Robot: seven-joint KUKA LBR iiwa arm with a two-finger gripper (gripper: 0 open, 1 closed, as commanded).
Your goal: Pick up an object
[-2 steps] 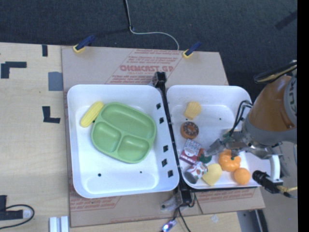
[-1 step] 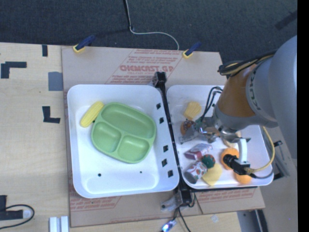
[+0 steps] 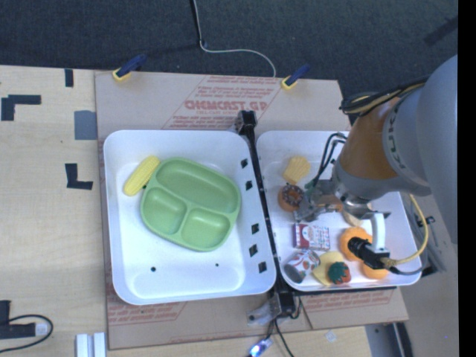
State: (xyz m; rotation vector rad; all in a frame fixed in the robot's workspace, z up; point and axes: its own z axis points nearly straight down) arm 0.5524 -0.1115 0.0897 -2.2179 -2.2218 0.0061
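Arm reaches in from right, over right bin (image 3: 271,199). Hand (image 3: 311,208) low in bin's middle, beside a round brown object (image 3: 291,196); cannot tell its state. Red-and-white packet (image 3: 310,236) just near of it. Yellow block (image 3: 297,169) farther. Orange piece (image 3: 361,250) near right. Left bin (image 3: 119,199): green divided plate (image 3: 190,203), yellow corn (image 3: 140,175).

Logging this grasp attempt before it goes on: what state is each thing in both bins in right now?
green divided plate: flat in the left bin, compartments bare
yellow corn cob: lying by the plate's upper-left edge
gripper: low in the right bin, next to the brown round toy
red and white packet: lying flat
orange toy: resting near the right wall
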